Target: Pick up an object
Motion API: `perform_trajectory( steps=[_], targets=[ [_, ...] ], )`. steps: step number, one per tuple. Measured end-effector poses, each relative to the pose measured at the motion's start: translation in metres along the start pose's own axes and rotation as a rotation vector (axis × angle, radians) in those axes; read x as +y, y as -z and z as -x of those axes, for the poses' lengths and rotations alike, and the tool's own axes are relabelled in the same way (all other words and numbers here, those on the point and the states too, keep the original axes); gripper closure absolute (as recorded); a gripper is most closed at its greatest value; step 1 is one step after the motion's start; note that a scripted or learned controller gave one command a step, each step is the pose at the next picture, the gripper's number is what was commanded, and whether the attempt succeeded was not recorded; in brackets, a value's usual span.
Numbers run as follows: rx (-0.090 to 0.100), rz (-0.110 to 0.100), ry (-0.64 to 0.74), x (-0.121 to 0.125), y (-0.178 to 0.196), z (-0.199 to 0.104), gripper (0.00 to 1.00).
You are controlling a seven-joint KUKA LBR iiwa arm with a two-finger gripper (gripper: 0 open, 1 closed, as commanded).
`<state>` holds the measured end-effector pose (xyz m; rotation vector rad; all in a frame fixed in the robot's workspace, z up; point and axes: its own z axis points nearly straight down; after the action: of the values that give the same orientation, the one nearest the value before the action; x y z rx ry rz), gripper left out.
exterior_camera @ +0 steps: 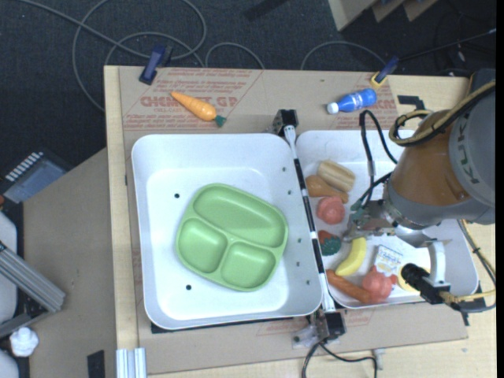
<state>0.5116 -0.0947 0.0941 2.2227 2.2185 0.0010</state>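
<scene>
In the right bin, just under the arm's wrist, we see a heap of toy food: a yellow banana leaning against an orange carrot-like piece, a pinkish-red lump beside them, a red round fruit further up, and a tan bread roll with a brown sausage-shaped piece at the bin's far end. A small dark green item lies between the red fruit and the banana, too small for us to name.

The hand sits low over this heap, near the red fruit and just above the banana. The wrist and the grey-and-orange arm cover most of it, so we cannot tell how far it is open, nor whether it touches anything. A white packet and something yellow are partly hidden beneath a black part of the arm.

In the left bin a green divided tray lies flat. On the table beyond the bins rest an orange carrot and a blue-and-white bottle.
</scene>
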Motion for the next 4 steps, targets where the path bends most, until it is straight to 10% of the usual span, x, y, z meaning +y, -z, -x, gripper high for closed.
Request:
perform_trajectory(
  steps=[1, 2, 3, 4],
  targets=[
    [0.001, 0.001, 0.003, 0.055, 0.091, -0.057, 1.0],
    [0.0, -0.001, 0.002, 0.055, 0.09, -0.057, 0.0],
    [-0.001, -0.006, 0.0, 0.013, 0.003, -0.002, 0.0],
    [0.0, -0.003, 0.0, -0.033, -0.01, 0.03, 0.0]
  ],
)
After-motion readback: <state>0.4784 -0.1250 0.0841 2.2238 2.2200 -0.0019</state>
